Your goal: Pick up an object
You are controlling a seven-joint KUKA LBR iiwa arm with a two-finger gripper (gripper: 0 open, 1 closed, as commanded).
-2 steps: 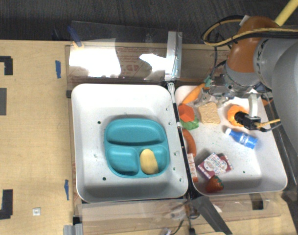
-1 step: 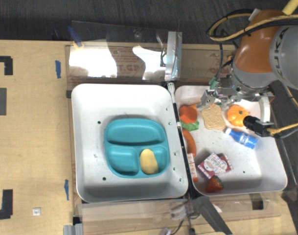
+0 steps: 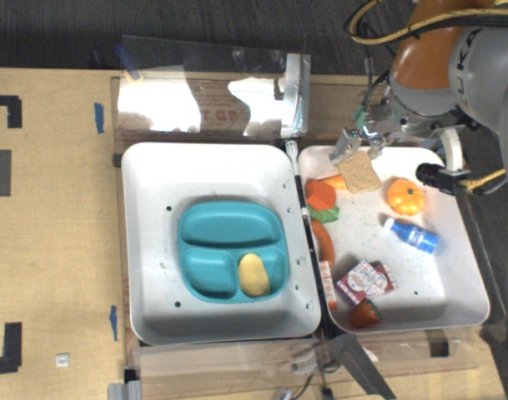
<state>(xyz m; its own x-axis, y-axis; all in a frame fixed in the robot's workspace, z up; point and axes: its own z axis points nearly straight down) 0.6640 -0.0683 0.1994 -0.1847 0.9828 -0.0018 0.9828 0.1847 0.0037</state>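
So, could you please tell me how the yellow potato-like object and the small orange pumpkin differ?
The pale yellow oval potato-like object lies in a compartment of the teal divided tray in the left white bin, alone; the small orange pumpkin sits in the right white bin among other items. The potato is elongated and plain; the pumpkin is rounder, with a dark stem. Both look like toy foods.

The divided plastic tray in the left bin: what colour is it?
Teal, seen clearly in the camera view: the divided plastic tray holds a yellow potato-shaped item.
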